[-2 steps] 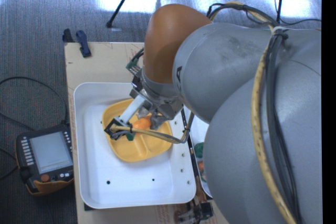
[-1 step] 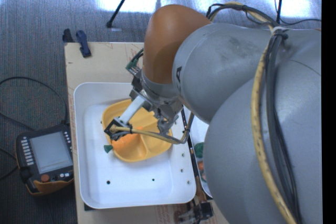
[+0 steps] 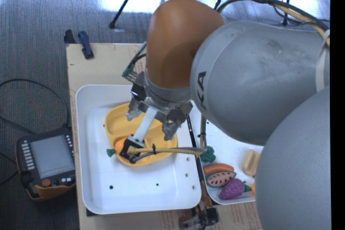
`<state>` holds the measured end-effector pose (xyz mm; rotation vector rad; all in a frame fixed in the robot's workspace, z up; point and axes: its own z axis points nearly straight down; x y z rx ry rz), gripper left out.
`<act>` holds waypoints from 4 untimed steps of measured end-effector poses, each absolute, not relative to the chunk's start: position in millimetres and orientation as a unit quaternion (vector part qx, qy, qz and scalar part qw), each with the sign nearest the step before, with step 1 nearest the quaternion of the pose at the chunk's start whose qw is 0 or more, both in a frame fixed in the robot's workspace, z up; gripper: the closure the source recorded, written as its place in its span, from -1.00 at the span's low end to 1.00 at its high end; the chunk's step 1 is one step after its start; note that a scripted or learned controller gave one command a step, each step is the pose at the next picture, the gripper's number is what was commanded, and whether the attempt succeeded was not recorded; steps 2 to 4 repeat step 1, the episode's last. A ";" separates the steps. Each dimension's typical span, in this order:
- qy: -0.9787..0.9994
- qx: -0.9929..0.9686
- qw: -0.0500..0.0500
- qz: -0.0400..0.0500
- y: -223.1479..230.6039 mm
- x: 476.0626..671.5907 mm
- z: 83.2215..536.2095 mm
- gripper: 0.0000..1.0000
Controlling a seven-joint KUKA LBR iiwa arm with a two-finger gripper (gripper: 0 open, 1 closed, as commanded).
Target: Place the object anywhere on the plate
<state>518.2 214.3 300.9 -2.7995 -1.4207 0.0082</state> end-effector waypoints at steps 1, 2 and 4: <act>-0.521 -0.853 0.001 0.003 185.2 554.2 304.1 -1.00; -0.521 -0.853 0.001 0.003 185.2 554.2 304.1 -1.00; -0.521 -0.853 0.001 0.003 185.2 554.2 304.1 -1.00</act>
